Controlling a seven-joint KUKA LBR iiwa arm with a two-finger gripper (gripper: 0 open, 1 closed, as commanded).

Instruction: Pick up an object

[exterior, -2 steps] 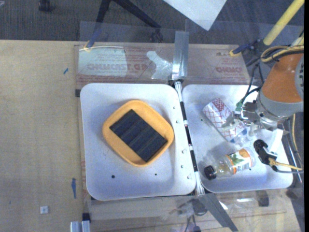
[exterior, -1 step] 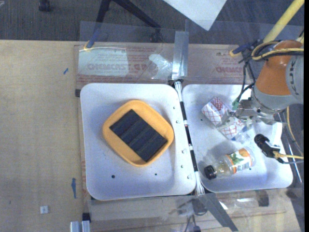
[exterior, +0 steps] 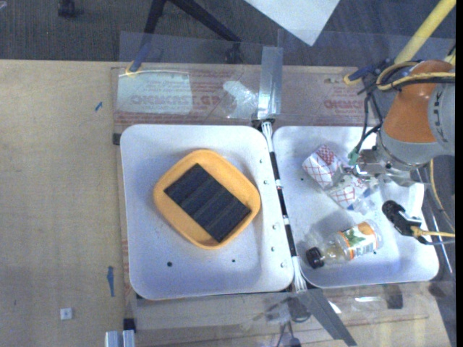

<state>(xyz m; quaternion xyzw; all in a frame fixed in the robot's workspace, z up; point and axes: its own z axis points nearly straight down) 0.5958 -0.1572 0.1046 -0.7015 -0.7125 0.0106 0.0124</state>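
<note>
The gripper is hovering over the crumpled wrapper near the right bin's back edge — its grip state can't be told — and may be risking a slip on the loose packet.

The arm comes in from the right side and bends down over the right bin, with its orange band above the upper right part of that bin. The gripper points to the left, low over the upper middle of the same bin.
</note>
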